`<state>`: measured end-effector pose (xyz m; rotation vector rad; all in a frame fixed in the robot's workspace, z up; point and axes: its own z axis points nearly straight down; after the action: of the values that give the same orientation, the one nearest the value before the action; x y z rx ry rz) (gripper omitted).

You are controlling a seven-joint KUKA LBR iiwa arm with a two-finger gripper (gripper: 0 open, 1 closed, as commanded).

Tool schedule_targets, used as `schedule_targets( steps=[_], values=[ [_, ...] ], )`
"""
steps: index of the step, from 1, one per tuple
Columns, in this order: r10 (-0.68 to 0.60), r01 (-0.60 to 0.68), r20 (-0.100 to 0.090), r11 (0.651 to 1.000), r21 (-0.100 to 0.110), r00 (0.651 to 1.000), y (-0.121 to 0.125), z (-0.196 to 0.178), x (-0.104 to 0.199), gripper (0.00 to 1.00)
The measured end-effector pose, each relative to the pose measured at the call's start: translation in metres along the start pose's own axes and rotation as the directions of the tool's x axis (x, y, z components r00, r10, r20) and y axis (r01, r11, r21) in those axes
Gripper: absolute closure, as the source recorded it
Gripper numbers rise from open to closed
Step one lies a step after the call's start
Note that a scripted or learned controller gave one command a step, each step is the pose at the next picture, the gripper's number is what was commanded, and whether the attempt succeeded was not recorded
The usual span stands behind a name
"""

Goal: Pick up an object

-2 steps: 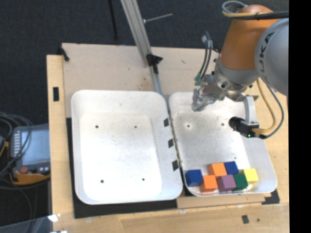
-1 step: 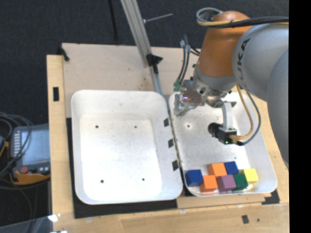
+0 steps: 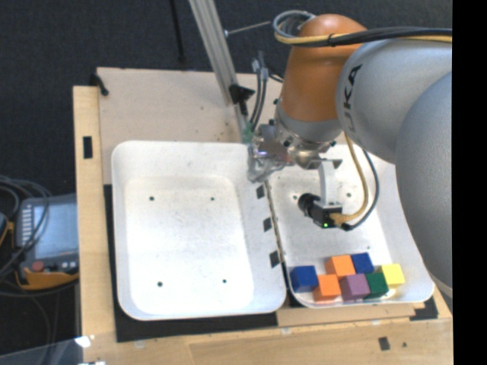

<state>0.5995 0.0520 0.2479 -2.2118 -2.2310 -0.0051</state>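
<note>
- The arm (image 3: 396, 74) reaches over the right bin (image 3: 298, 242).
- The gripper (image 3: 262, 158) hangs by the bin's far edge; I can't tell if it is spread or closed.
- The blocks (image 3: 354, 286) sit in the near corner. They look light, hard and smooth.
- Best to pinch the end blue block (image 3: 303, 277) on two flat sides.

you've got seven small cubes bunched at the near end of the right bin (image 3: 304, 242), all sat flat on its floor. front row l to r: blue cube (image 3: 303, 277), orange cube (image 3: 329, 286), purple cube (image 3: 354, 286), green cube (image 3: 377, 284). behind: 2nd orange cube (image 3: 342, 265), 2nd blue cube (image 3: 362, 262). yellow cube (image 3: 393, 274) at the right end. packed close, most touching.
</note>
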Motion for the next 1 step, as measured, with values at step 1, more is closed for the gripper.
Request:
schedule_targets(
  steps=[1],
  values=[
    [0.002, -0.002, 0.002, 1.0, 0.004, 1.0, -0.0053, 0.0084, 0.0459, 1.0]
  ],
)
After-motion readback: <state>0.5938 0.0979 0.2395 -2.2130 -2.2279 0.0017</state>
